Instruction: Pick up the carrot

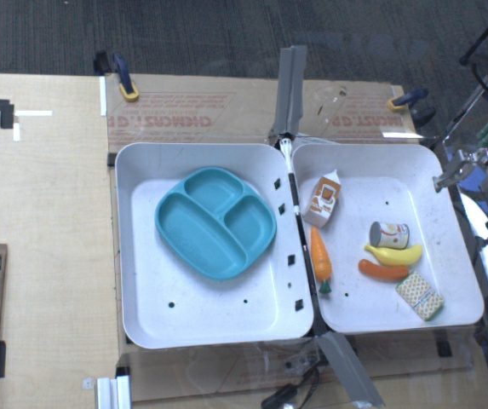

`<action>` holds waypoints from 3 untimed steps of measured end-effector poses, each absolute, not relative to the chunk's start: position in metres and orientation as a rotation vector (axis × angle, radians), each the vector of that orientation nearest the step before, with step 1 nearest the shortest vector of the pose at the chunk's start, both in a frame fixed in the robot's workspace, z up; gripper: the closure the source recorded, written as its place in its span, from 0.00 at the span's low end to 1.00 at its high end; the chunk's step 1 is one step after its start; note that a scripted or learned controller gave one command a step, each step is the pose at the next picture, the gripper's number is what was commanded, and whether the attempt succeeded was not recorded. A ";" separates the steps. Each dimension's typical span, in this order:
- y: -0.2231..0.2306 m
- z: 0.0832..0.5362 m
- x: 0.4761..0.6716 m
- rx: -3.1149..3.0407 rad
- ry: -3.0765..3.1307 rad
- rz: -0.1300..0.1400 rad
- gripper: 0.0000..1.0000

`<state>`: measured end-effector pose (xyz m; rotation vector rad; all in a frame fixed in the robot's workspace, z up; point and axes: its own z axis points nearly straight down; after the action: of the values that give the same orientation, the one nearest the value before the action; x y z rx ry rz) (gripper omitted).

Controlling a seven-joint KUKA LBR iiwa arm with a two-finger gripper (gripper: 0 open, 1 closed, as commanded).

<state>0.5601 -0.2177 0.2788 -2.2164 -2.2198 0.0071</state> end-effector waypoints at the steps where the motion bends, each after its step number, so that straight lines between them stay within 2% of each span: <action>1: -0.184 0.226 0.517 -1.555 -2.724 0.002 0.00; 2: -0.100 0.106 0.518 -1.495 -2.759 0.002 0.00; 3: -0.056 0.251 0.545 -1.057 -2.957 0.002 0.00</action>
<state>0.5450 -0.0560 0.2510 -1.0566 -2.9568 0.0021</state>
